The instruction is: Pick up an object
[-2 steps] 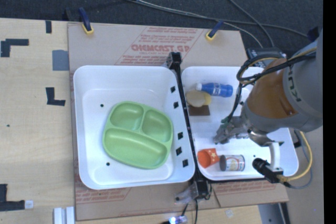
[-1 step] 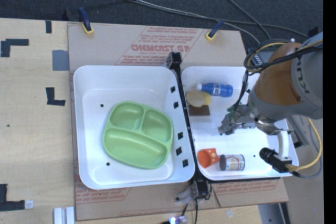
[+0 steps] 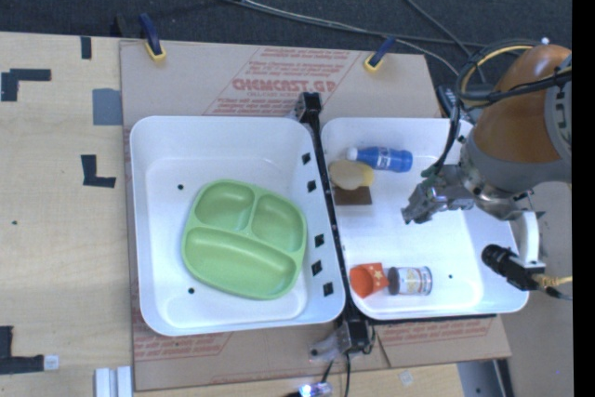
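My gripper (image 3: 420, 205) hangs over the middle of the right bin (image 3: 465, 307), reaching in from the right below the orange band. A blue bottle (image 3: 383, 159) lies at the bin's back, up and left of the gripper. A tan and brown block (image 3: 351, 182) sits just below the bottle near the divider. A small jar with a red cap end (image 3: 392, 280) lies on its side at the bin's front, below the gripper. Nothing shows between the fingers.
The left bin (image 3: 158, 153) holds a green divided plate (image 3: 245, 237). A black divider with clips (image 3: 321, 209) runs between the bins. Cables cross the dark floor at the back. The bins rest on a cardboard sheet (image 3: 279, 79).
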You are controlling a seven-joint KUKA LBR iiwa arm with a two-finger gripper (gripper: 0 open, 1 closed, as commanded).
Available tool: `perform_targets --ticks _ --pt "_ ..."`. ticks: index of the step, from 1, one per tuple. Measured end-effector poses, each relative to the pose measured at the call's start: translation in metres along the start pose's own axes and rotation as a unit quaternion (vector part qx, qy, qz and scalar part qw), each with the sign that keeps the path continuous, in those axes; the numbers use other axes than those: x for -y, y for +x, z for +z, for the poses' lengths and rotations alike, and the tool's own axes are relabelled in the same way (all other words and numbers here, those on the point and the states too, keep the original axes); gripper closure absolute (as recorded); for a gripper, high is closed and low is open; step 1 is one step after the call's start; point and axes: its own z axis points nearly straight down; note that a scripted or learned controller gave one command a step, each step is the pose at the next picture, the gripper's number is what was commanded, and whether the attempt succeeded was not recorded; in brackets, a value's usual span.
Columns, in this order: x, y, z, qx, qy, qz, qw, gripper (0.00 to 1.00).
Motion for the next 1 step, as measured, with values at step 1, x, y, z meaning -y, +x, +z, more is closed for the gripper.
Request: perform_targets --ticks 1 --pt "-0.0062 0.0047 -0.061 0.0 0.0 0.0 1.0 1.0"
